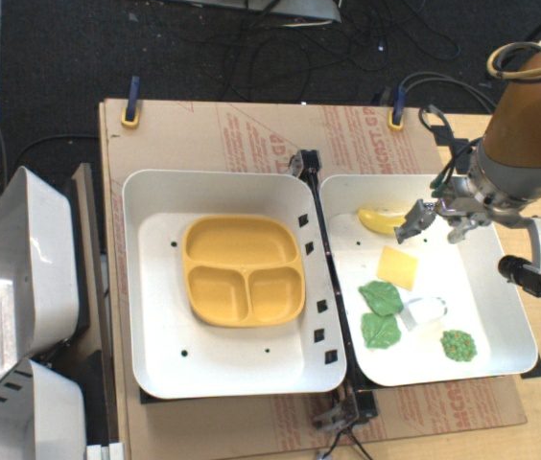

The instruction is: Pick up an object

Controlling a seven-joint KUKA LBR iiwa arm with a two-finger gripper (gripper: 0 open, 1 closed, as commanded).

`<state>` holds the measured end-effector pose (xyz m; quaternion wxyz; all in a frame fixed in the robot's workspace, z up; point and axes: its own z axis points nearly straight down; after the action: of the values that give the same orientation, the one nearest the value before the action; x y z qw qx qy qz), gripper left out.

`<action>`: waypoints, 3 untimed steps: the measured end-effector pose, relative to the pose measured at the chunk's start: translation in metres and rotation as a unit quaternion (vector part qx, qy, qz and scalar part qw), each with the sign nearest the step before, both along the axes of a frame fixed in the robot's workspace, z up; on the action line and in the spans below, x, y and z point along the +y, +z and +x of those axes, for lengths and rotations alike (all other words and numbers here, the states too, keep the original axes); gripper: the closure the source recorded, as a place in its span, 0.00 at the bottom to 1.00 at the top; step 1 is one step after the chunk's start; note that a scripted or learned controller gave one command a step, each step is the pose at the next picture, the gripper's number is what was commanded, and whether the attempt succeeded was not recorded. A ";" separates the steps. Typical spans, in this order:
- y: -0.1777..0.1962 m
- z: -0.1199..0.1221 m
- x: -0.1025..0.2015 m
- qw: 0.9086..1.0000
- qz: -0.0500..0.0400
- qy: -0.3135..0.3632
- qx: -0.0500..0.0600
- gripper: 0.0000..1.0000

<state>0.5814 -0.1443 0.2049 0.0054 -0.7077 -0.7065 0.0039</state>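
A yellow banana (380,220) lies at the far left of the right bin (501,286), just beside the claw (437,221), whose fingers are spread with nothing between them. Nearer lie a yellow block (397,267), two green leafy pieces (381,312) and a green ball (458,345). The left bin (155,276) holds a yellow divided tray (244,268).

Your arm (529,113) comes in from three o'clock, up in the upper right of the camera view. You can see the orange band sitting high at roughly two o'clock, with the grey wrist just under it, angled down and toward nine o'clock. The gripper (435,223) hangs off that wrist, pointing down and to the left, its two dark fingers (415,221) spread apart with a clear gap showing and nothing between them. A black cable loops over the top of the wrist at one o'clock.
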 end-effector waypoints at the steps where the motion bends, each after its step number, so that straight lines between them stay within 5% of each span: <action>1: 0.007 0.003 0.000 1.000 -0.001 0.001 -0.006 0.00; 3: -0.087 0.009 0.010 1.000 -0.001 0.002 -0.004 0.00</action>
<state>0.5901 -0.1346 0.1178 0.0021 -0.7063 -0.7079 0.0015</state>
